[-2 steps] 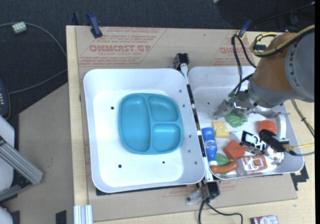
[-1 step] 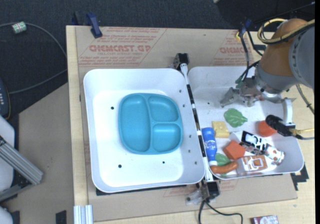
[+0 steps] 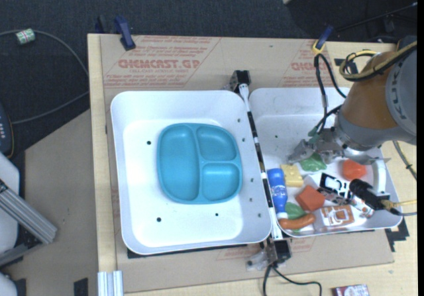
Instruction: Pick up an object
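Arm (image 3: 381, 99) reaches in from the right, its gripper (image 3: 311, 149) low in the right bin (image 3: 285, 106) beside a green piece (image 3: 313, 163). Fingers: cannot tell whether parted or clenched. Lower right: yellow block (image 3: 292, 176), red block (image 3: 310, 198), orange piece (image 3: 354, 169), blue bottle (image 3: 277, 192). Left bin (image 3: 132, 222) holds a blue tray (image 3: 199, 161).

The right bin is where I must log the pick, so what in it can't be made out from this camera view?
- Gripper: fingertips blur among the toys; open or shut unclear, the green piece lies right below.
- Right bin: its far right part is covered by the arm.
- Label card: print too small.
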Available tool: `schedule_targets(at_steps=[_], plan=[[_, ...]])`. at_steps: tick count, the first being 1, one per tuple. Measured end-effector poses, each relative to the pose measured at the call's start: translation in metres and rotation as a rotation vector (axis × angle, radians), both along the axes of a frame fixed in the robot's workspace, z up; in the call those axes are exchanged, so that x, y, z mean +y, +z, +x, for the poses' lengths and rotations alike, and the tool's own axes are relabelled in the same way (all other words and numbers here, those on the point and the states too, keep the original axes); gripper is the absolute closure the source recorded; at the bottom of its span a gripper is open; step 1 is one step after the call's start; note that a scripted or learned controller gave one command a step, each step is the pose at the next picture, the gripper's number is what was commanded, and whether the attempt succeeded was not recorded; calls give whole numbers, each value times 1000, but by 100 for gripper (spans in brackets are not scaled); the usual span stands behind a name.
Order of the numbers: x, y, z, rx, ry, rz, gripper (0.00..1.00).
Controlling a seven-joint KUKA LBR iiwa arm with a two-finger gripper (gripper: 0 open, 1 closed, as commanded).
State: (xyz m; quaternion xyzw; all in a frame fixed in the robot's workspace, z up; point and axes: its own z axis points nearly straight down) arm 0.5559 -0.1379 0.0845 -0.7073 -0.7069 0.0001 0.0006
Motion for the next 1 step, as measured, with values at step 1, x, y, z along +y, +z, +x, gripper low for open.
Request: schedule_targets(at_steps=[1], plan=[[0, 10, 1, -2, 0, 0, 100]])
